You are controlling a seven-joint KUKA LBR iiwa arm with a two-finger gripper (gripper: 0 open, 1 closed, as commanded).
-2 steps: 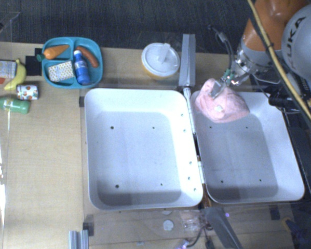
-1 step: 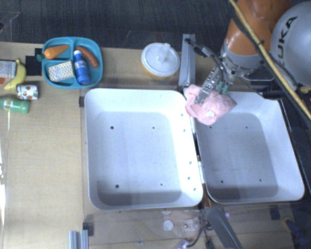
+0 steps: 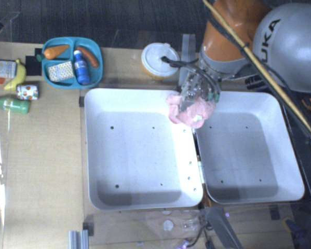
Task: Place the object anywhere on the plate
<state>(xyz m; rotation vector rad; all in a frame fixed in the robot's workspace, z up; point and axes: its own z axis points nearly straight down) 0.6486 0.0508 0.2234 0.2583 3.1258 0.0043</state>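
The end effector [image 3: 192, 98] grasps the pink object [image 3: 192, 112] above the bins' shared far edge, mid-carry; next it needs a plate.

Two white bins lie before me: the left bin [image 3: 139, 149] and the right bin [image 3: 248, 154], touching. Far left, a blue divided tray [image 3: 72, 61] holds toy food. Beside it sit a banana [image 3: 16, 75], a small can [image 3: 27, 92] and a green bottle [image 3: 10, 105].

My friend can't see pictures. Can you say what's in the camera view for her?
A grey and orange robot arm's end effector holds a crumpled pink object above the seam between two white bins. A blue tray of toy food sits at upper left.
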